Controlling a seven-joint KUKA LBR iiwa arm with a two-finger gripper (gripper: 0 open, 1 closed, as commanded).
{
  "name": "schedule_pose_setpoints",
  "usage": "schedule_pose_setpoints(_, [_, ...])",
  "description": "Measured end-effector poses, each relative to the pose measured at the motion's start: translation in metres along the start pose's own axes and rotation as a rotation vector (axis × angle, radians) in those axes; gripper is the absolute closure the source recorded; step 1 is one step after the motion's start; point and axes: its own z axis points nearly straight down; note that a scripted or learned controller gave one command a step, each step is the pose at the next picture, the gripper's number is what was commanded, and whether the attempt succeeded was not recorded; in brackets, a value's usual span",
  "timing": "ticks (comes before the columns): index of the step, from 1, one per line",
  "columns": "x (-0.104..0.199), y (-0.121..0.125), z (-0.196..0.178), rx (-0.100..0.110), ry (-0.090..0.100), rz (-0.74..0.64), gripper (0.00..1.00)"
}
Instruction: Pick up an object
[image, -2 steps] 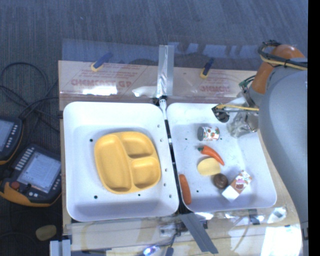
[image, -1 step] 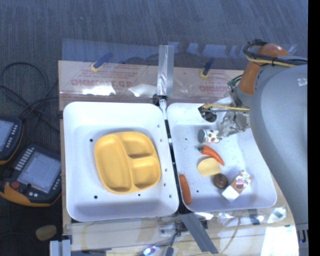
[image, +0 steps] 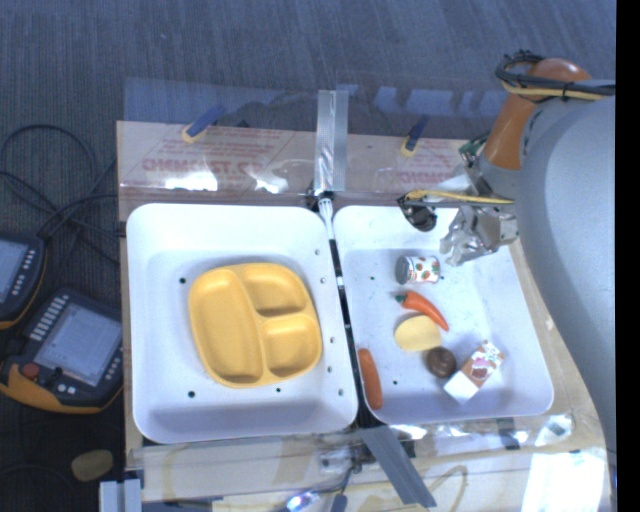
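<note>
Gripper (image: 466, 243) hung over right bin's (image: 520, 330) far side, finger state not discernible, nothing seen between them; small can (image: 419, 268) lay just beside it, carrot (image: 426, 309), potato (image: 417, 333) and carton (image: 474, 370) nearer; yellow tray (image: 256, 322) sat in left bin (image: 160, 300)

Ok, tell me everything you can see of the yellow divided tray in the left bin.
The yellow divided tray is a rounded-square dish that looks like matte plastic, moulded into three compartments: one long one along its left side and two smaller ones stacked on the right. It lies flat and right way up, turned slightly askew, near the middle of the left bin, resting on the bin's white floor. Its compartments hold nothing. It sits apart from the bin's walls, and the gripper is over the other bin.
</note>
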Motion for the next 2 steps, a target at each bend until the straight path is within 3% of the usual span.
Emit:
schedule_pose_setpoints(1, [-0.036,0.043,0.057,-0.001,-0.003,-0.01,1.0])
schedule_pose_setpoints(2, [0.003,0.063,0.071,-0.005,0.01,0.0,1.0])
